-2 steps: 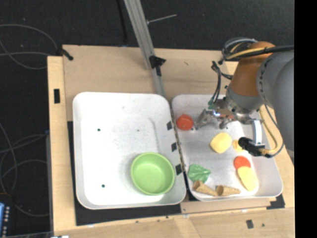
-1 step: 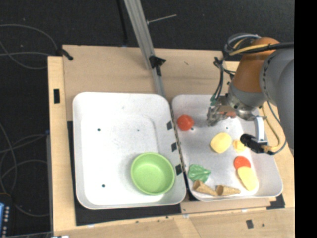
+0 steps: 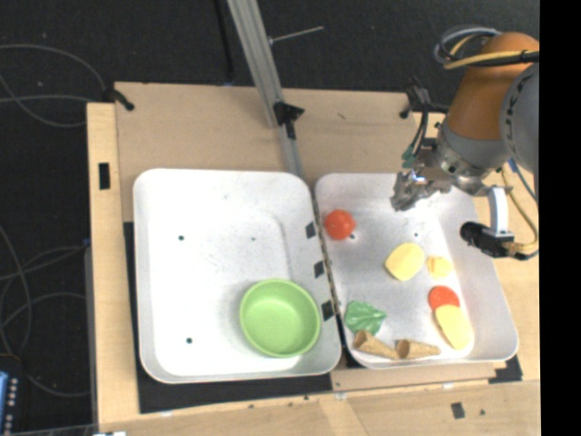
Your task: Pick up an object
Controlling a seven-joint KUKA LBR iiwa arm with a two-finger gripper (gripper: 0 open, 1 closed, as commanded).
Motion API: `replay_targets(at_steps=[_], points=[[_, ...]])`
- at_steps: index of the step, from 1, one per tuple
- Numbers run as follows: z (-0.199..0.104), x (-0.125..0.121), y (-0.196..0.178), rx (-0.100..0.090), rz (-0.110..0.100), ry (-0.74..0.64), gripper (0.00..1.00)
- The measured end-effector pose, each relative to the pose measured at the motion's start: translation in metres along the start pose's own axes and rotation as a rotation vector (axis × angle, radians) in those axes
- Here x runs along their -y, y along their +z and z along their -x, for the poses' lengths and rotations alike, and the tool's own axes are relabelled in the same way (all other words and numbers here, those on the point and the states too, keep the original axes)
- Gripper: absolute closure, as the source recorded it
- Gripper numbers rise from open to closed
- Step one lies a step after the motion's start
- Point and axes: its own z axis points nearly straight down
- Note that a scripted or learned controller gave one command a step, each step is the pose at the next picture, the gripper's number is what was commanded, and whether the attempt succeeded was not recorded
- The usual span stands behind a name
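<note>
My gripper (image 3: 406, 195) hangs over the far part of the right bin (image 3: 363, 189), with nothing seen between its fingers. In that bin lie a red ball (image 3: 340, 224), a yellow lump (image 3: 405, 262), a small yellow piece (image 3: 439, 266), a red-and-yellow fruit (image 3: 448, 314), a green leafy piece (image 3: 363, 316) and two tan cones (image 3: 395, 346). The red ball is to the gripper's left, the yellow lump below it. A green bowl (image 3: 279, 317) stands in the left bin (image 3: 182, 216).
A grey metal pole (image 3: 259, 62) slants from the top down to the gap between the bins. Black clips (image 3: 320, 266) sit along the divider. The wooden bench (image 3: 182, 125) surrounds both bins. Cables hang by the arm's wrist (image 3: 495, 234).
</note>
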Motion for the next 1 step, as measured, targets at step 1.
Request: replay_targets(at_steps=[1], points=[[-0.0017,-0.0090,-0.0627,0.000,0.001,-0.002,1.00]])
